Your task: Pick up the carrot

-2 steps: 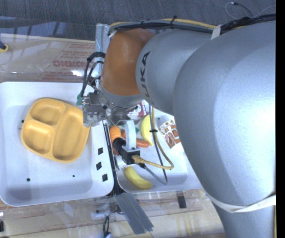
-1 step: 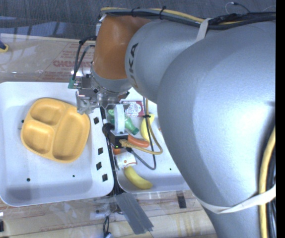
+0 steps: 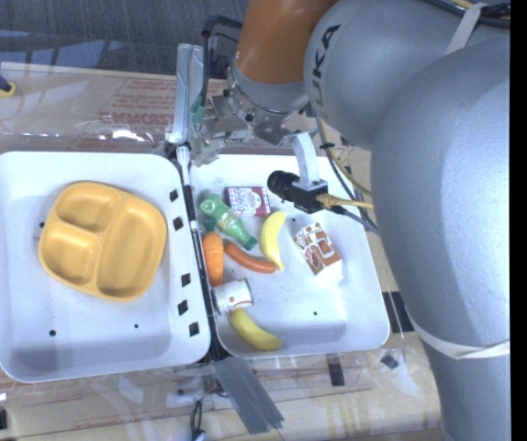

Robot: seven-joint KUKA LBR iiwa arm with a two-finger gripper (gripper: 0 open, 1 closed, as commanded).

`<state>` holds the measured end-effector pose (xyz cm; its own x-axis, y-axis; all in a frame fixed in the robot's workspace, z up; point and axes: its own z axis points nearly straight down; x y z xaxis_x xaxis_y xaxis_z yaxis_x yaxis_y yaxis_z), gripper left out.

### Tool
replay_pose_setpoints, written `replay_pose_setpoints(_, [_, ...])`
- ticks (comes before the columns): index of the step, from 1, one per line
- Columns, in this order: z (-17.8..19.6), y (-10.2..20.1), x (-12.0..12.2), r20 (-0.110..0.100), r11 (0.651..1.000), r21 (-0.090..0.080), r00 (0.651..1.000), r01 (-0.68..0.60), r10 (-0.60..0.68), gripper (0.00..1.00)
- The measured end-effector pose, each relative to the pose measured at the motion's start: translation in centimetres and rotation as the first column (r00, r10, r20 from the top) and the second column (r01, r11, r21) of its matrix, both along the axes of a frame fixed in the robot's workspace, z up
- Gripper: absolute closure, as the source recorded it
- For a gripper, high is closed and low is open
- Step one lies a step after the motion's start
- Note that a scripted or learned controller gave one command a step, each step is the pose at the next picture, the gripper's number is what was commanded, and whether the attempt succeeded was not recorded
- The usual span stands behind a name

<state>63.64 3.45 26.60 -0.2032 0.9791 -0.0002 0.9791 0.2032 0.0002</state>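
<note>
A: Where is the carrot (image 3: 213,256), and is it lifted?

B: Not lifted. It lies in the right bin (image 3: 360,324), hard against the wall shared with the left bin (image 3: 16,338), roughly upright in the view. A green bottle (image 3: 221,217) sits just above it; an orange sausage-like piece (image 3: 251,260) runs off to its right, close beside it. Below it stands a small white cup (image 3: 234,294), then a banana (image 3: 254,331). A second banana (image 3: 274,238) lies further right.

A: And your pincer?

B: My gripper (image 3: 193,127) sits at the far rim of the bins, over the divider, well apart from the carrot. Its fingers are lost in clutter and glare, so I cannot tell how far it is parted. Nothing shows between its tips.

A: What else is present?

B: A yellow plate (image 3: 103,239) in the left bin; a small red carton (image 3: 245,199) and a patterned packet (image 3: 316,248) in the right.

A: Progress?

B: As I judge it, nothing is done. The approach, descent, closure and lift all remain. The wall and the near neighbours will likely make a clean grasp awkward.
</note>
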Motion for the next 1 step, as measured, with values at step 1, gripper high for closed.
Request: replay_pose_setpoints(1, [-7.51, 5.69, -0.20, -0.006, 0.967, 0.001, 0.967, -0.254, 0.254, 1.00])
